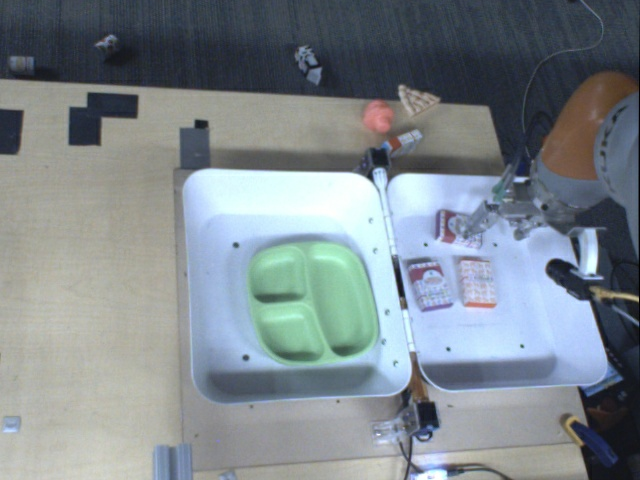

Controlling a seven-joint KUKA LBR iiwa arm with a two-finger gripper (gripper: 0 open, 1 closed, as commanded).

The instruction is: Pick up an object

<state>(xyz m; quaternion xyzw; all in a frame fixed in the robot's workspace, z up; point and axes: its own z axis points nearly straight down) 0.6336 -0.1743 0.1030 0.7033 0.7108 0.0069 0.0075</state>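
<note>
We see three small packets in the right bin (560, 358): a red-and-white packet (447, 227) near the far wall, a dark red packet (430, 284) and an orange-and-white packet (476, 282) side by side mid-bin. Printing on all three is too small to read. The two mid-bin packets lie flat with long axes running roughly near-to-far, the dark red one tilted slightly; they sit just apart, with open floor toward the near wall and the right. The gripper (483, 220) is low over the far part of the bin, just right of the red-and-white packet, which looks partly under its metal fingers; we can't tell the finger gap or whether anything is held. The left bin (215, 268) carries a green three-compartment tray (312, 302), centred, well off the walls.
</note>
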